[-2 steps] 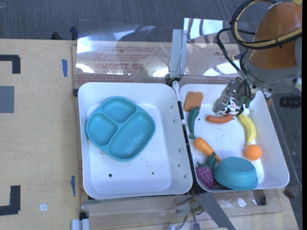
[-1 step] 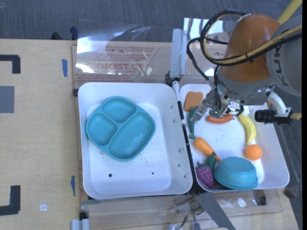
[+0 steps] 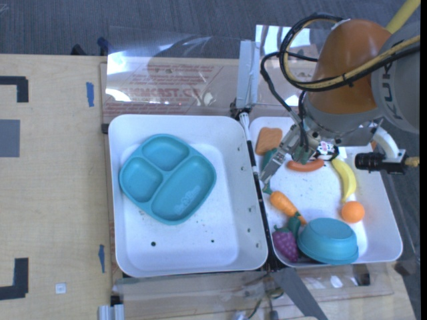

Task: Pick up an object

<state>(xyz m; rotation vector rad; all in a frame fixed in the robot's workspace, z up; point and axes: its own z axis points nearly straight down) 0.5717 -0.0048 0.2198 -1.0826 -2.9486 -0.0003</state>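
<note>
1. You have two white bins side by side on the bench; the left bin (image 3: 133, 245) carries a blue divided plate (image 3: 168, 177), sitting toward that bin's 10 o'clock part.
2. The arm (image 3: 347, 65) comes in from 3 o'clock, its orange band above the right bin (image 3: 390, 239); black and yellow cables loop over it.
3. The gripper (image 3: 275, 162) hangs over the right bin's 10 o'clock corner, close to the wall between the bins; its fingers (image 3: 269, 169) slant toward 7 o'clock and stand slightly apart, with nothing visible between them.
4. Beside the gripper, at its 12 o'clock, you see an orange slice of bread (image 3: 269, 139); at its 3 o'clock lies a red sausage (image 3: 305, 165).
5. A carrot (image 3: 285, 205) lies at the gripper's 5 o'clock, apart from the fingertips.
6. A banana (image 3: 345, 177) lies along the bin's 3 o'clock side; an orange (image 3: 352, 211) sits just at its 6 o'clock end.
7. A blue bowl (image 3: 328, 240) rests upside down at the bin's 6 o'clock; purple grapes (image 3: 285, 243) touch its 9 o'clock side.
</note>
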